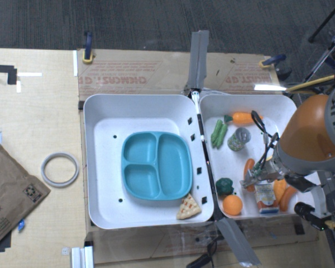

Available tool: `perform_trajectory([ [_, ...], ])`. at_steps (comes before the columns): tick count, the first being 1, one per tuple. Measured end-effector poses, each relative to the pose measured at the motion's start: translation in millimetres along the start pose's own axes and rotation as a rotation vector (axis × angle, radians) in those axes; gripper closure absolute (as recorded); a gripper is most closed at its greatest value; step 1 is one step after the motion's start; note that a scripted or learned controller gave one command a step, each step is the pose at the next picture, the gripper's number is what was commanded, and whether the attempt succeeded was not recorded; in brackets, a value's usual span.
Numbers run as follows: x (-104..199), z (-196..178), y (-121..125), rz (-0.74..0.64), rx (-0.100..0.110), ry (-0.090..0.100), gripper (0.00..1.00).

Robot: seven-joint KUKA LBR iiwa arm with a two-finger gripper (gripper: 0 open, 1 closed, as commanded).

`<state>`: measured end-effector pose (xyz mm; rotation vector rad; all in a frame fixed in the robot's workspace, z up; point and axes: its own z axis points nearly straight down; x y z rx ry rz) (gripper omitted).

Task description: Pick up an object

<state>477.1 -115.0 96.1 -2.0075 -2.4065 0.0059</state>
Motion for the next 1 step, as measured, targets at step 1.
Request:
perform_trajectory([
  [1, 44.0, -130.5, 8.9, 0.084, -0.003, -0.004, 1.00],
])
